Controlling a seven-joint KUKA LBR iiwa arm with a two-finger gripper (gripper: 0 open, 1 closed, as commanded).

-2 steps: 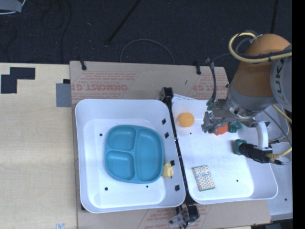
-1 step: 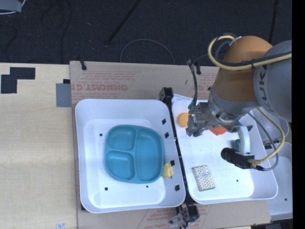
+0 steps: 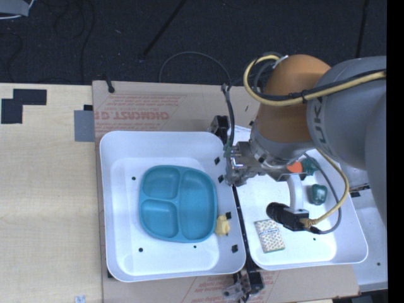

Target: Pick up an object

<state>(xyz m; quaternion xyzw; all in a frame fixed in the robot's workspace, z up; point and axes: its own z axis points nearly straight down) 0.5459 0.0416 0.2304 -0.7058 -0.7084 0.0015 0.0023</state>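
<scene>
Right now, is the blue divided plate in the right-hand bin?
No, the blue divided plate lies in the left-hand bin, with a small yellow piece beside it.

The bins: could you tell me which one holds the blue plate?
The bin on the view's left: the blue plate lies there; the other bin holds a packet.

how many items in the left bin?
2: a blue divided plate in the middle, and a small yellow piece at its right edge. The plate may hide more.
</scene>
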